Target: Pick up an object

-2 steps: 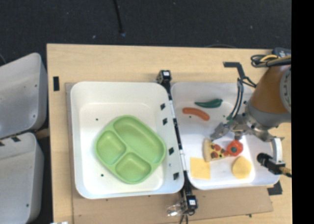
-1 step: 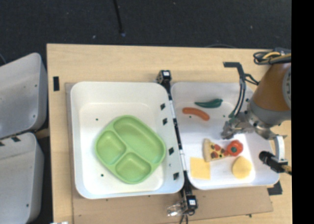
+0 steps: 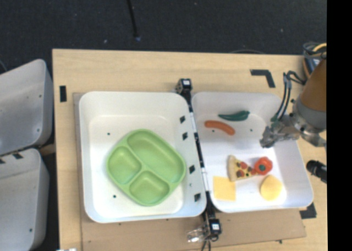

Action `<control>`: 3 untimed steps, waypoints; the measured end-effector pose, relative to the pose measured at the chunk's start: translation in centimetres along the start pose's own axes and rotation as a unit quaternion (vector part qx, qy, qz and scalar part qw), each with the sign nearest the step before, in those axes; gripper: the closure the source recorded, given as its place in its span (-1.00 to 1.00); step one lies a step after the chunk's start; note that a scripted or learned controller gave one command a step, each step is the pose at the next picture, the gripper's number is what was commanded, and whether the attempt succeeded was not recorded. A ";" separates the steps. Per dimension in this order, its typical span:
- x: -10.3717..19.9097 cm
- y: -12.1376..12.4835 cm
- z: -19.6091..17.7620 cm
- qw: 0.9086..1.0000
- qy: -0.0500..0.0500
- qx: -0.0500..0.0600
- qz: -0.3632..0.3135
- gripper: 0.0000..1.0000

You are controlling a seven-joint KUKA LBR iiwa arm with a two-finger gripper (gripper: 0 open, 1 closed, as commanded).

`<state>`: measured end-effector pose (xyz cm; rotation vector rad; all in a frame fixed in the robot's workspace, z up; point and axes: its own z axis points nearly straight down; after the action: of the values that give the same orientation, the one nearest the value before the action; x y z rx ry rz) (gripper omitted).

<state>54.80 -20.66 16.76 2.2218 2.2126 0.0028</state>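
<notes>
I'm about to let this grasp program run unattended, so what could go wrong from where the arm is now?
1. The pizza slice, tomato, lemon and cheese slice lie crowded together, so the gripper may nudge a neighbour or catch two.
2. The gripper sits near the right bin's far right wall, so it might clip that.

A wooden desk (image 3: 132, 71) carries two shallow white bins side by side, the left bin (image 3: 91, 134) holding a green three-compartment tray (image 3: 146, 166) and the right bin (image 3: 289, 197) lying beside it, with dark floor (image 3: 181, 7) beyond the far edge.
</notes>
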 end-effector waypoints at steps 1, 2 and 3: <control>0.9 0.2 -5.2 1.000 0.000 -0.001 -0.004 1.00; 0.7 0.3 -6.8 1.000 0.001 0.001 -0.004 1.00; 5.9 2.5 -5.9 1.000 0.002 0.001 -0.006 1.00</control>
<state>57.29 -14.77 22.70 2.2120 2.2282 0.0030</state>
